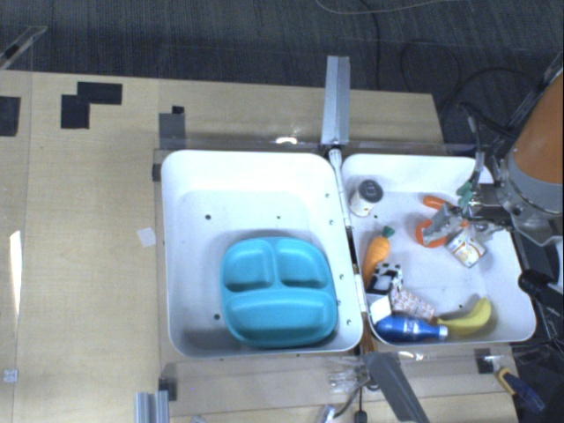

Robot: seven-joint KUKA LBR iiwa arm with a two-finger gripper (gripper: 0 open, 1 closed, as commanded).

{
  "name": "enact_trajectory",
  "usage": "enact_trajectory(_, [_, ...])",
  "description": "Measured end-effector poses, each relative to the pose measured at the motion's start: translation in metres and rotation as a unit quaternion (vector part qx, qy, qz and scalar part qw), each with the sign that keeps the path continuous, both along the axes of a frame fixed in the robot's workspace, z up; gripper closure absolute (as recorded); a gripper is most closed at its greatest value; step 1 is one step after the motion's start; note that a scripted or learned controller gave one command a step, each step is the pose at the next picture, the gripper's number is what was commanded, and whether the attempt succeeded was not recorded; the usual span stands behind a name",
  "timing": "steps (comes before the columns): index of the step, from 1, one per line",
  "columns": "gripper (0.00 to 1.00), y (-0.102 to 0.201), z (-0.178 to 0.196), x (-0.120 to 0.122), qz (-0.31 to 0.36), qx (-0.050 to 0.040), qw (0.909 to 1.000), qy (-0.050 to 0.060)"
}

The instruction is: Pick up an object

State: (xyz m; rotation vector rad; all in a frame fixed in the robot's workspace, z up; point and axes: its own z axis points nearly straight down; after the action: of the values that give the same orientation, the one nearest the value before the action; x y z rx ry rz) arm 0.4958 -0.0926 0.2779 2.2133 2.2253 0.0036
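Light wood bench (79,263), dark carpet behind. Two white bins (189,236); blue tray (278,291) in left. Gripper (467,208) over right bin; grip state unclear. No legible writing.

Two white bins (176,263). One blue tray (278,291). One carrot (377,252), one banana (469,317), one blue bottle (407,328), one orange tool (434,227) and one small jar (465,251) beside the gripper (471,210).
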Motion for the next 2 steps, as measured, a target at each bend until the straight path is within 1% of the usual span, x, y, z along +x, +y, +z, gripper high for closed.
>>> enact_trajectory(1, [0.00, -0.060, -0.008, 0.020, -0.023, -0.0002, 0.9997, -0.001])
enact_trajectory(2, [0.00, -0.058, -0.037, 0.038, -0.004, -0.0002, 1.0000, 0.000])
